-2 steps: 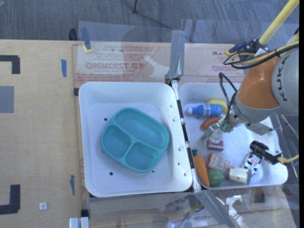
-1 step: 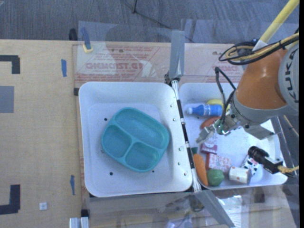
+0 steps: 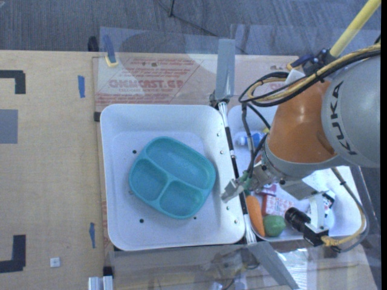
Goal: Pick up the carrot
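Lying in the right bin (image 3: 342,203), close along its left wall and near the front corner: the carrot (image 3: 255,214). Long axis running front to back, almost parallel to that wall, the near end leaning slightly toward the bin's middle. Cannot tell which end is the tip, the far end being tucked under the gripper (image 3: 237,187). Hemmed in on most sides: wall on the left, a green ball (image 3: 274,225) touching its near right flank, a red and white packet (image 3: 276,203) just beside it on the right, the front rim close below. Little open room around it, then, except from above. Poised over the divide between the two bins, just beyond the carrot's far end: the gripper, tilted, with nothing seen in its hold; how far open, cannot tell. Covering most of the right bin from the right: the arm (image 3: 302,125). Further back by the same left wall, a small blue and white thing (image 3: 246,141), well apart from the carrot. In the left bin (image 3: 121,132), only a teal plate (image 3: 172,185) near the middle, white floor free all round it out to the rims. Beyond that, bare bench (image 3: 48,162).
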Action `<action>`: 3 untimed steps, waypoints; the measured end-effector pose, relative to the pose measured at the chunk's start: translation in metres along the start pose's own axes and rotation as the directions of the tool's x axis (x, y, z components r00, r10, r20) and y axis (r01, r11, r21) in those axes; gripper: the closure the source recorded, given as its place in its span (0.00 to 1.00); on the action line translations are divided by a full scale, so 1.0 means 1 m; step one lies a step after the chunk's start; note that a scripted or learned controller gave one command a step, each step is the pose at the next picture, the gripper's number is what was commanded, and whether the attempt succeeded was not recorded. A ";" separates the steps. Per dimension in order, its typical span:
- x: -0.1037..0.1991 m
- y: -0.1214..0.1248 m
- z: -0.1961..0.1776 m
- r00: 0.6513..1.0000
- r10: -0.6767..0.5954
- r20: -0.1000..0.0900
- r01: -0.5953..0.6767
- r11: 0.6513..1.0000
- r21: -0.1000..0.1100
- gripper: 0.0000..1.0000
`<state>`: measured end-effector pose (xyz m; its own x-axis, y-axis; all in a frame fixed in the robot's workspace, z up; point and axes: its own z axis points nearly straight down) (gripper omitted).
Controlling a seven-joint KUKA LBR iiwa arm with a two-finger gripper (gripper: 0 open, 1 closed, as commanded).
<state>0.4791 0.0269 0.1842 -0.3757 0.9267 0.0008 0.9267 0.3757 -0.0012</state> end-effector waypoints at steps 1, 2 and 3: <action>-0.057 -0.023 0.000 0.999 -0.036 0.000 0.036 0.999 0.000 0.00; 0.001 0.001 0.000 0.987 -0.160 0.000 0.160 0.987 0.000 0.00; -0.046 -0.017 -0.054 0.903 -0.429 0.006 0.429 0.903 -0.004 0.00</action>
<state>0.4804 -0.0218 0.2380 -0.7372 0.6757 -0.0043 0.6757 0.7372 0.0032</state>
